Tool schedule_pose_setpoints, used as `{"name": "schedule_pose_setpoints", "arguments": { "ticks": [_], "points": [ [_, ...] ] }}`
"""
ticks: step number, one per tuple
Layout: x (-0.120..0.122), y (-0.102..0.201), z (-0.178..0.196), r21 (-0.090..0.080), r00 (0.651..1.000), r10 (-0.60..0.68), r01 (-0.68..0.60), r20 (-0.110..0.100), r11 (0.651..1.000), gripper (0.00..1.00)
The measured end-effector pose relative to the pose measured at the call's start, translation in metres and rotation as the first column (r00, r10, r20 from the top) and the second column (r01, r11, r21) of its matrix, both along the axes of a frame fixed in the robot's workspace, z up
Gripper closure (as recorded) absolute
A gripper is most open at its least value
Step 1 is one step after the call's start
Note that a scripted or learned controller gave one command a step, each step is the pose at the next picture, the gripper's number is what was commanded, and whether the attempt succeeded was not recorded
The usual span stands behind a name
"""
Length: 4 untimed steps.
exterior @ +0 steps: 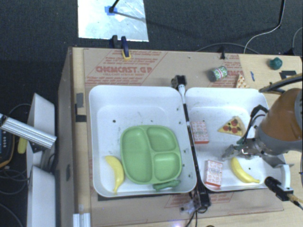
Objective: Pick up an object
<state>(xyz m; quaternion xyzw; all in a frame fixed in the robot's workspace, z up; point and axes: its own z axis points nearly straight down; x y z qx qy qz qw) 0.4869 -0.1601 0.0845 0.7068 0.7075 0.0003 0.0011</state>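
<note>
My gripper (236, 150) hangs low in the right bin (222, 100), just above the upper end of a yellow banana (245, 171) lying near the bin's front wall. A pizza slice (232, 126) lies a little behind the gripper. Two red-and-white boxes sit to its left, one (200, 131) by the divider and one (213, 172) near the front. The arm's grey wrist and orange band (284, 122) cover the bin's right side.
The left bin (109, 103) holds a green divided plate (151, 154), a second banana (115, 171) at the plate's left, and a green utensil (165, 185) at its front. A small can (219, 73) and a teal object (276, 63) rest on the bench behind the bins.
</note>
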Motion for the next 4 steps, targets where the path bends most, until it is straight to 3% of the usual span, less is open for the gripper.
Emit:
{"name": "schedule_pose_setpoints", "arguments": {
  "ticks": [1, 2, 3, 4],
  "points": [
    [0.001, 0.001, 0.011, 0.003, 1.000, 0.001, -0.001, 0.001, 1.000, 1.00],
    [0.081, -0.047, 0.143, -0.002, 1.000, 0.003, -0.003, 0.004, 1.000, 1.00],
    [0.080, -0.046, 0.142, -0.001, 1.000, 0.004, -0.004, 0.001, 1.000, 0.00],
    [0.126, -0.011, 0.087, 0.001, 1.000, 0.004, -0.004, -0.001, 1.000, 0.00]
  ]
}}
